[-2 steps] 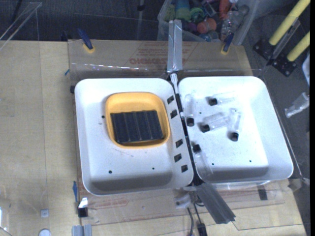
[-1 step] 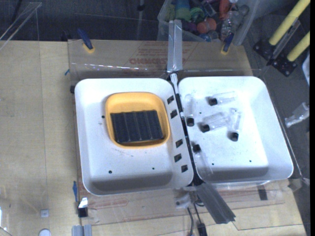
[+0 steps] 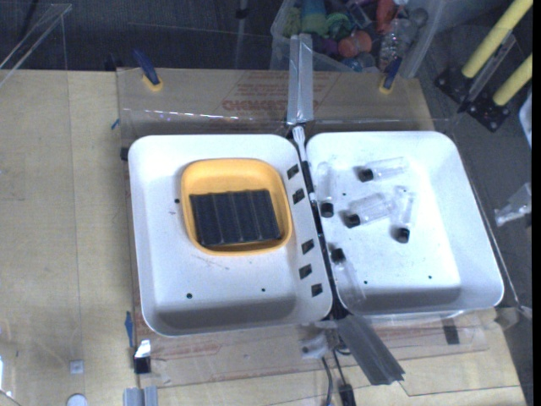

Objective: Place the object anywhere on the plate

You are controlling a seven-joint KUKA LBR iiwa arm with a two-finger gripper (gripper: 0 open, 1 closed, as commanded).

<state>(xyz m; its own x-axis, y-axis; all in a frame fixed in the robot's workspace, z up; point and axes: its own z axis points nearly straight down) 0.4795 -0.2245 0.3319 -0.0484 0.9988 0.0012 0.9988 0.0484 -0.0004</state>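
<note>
A yellow plate point(image 3: 232, 172) with rounded corners sits in the left white bin point(image 3: 161, 269), toward its back middle. A dark ribbed rectangular object point(image 3: 235, 216) lies flat on the plate and covers most of its front half. Its edges stay within the plate's rim.
The right white bin point(image 3: 439, 269) holds three clear vials with black caps point(image 3: 379, 170) point(image 3: 365, 210) point(image 3: 403, 218) and small black bits near its left wall. A metal strip point(image 3: 300, 83) runs back from the divider between the bins. A clear tub of coloured toys point(image 3: 355, 15) stands behind.
</note>
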